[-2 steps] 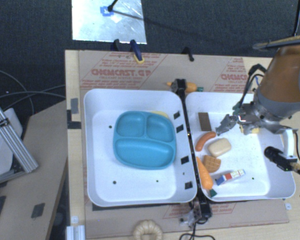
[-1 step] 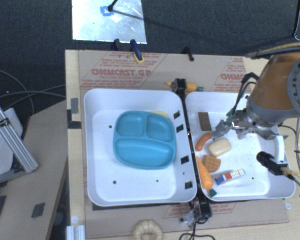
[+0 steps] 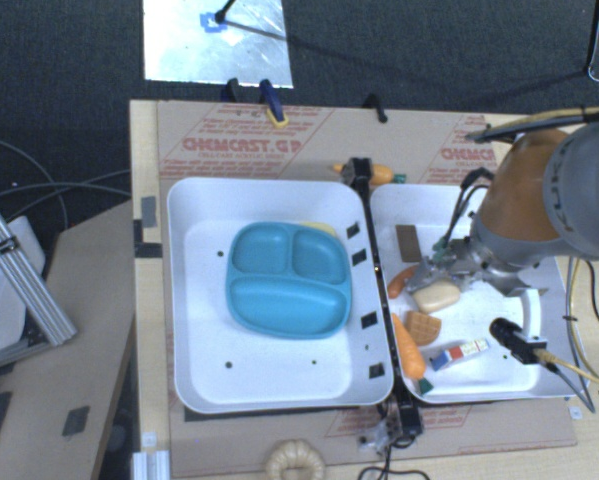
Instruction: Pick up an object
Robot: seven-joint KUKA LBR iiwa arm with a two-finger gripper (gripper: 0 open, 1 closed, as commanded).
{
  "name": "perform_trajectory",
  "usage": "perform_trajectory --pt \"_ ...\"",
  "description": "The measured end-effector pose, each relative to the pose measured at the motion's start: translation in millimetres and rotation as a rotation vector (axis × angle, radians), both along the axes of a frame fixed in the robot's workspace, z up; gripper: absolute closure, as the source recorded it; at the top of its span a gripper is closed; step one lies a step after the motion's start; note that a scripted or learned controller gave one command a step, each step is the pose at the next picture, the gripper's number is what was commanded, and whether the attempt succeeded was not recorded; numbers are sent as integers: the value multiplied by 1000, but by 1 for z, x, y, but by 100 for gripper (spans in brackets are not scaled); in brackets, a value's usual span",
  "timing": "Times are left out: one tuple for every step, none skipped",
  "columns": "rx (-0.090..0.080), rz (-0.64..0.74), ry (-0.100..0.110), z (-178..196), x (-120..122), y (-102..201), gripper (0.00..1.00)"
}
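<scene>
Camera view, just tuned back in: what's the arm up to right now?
The grey arm's gripper is low in the right white bin, next to a cream bun-shaped piece and a red sausage-shaped toy. Nothing is visibly held. An orange carrot toy, a tan waffle-like piece, a white tube with red and blue ends and a dark flat rectangle lie around it. The left white bin holds a blue divided plastic plate.

Printed cardboard [image 3: 399,133]; silvery sheet [image 3: 179,38] beyond
</scene>
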State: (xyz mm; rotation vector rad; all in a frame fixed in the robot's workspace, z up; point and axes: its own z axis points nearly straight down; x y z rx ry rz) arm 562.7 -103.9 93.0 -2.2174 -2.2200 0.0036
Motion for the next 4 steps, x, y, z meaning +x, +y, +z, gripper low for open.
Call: perform_trajectory --pt "-1 -1 -4 -9 0 0 0" --pt "-1 -1 -7 2 1 0 100" --pt "-2 1 -9 47 -3 2 100" --pt "-2 3 -13 112 -1 -1 100"
